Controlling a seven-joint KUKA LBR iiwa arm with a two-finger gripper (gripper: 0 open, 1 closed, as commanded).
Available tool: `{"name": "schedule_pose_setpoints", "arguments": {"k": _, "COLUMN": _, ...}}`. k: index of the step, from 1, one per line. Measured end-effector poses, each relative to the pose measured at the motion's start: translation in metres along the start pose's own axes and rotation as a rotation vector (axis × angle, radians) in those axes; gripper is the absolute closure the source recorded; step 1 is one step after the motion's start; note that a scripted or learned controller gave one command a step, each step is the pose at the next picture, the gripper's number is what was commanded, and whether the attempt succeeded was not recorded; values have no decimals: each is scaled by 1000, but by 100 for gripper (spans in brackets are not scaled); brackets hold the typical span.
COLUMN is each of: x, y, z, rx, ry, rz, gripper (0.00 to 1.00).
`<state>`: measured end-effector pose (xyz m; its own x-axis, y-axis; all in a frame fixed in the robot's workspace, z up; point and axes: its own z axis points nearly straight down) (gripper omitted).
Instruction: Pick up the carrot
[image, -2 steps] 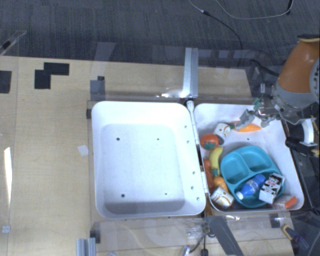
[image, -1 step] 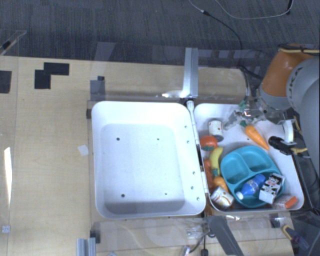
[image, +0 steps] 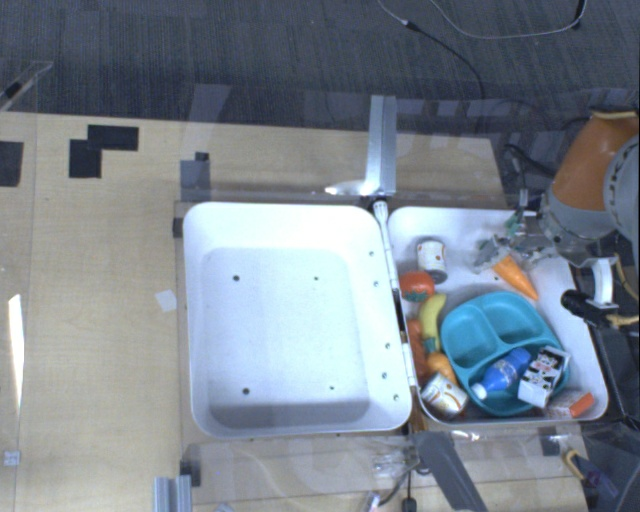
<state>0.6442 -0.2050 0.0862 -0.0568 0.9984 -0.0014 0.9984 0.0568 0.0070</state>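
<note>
1. You would have judged this the grasp step: the end effector (image: 512, 240) sat low in the right bin (image: 598, 375), at the carrot's upper end.
2. Whether its fingers were spread or pressed together could not be told; no hold was confirmed.
3. The next move called for a sure pinch on the carrot, then a straight lift.
4. The carrot (image: 517, 276) was orange and tapered, lying slantwise just above the blue divided tray (image: 500, 335), near the bin's far right side.
</note>
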Motion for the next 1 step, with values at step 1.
{"name": "schedule_pose_setpoints", "arguments": {"k": 1, "x": 7, "y": -1, "z": 0, "rx": -1, "ry": 7, "rz": 421, "gripper": 0}}
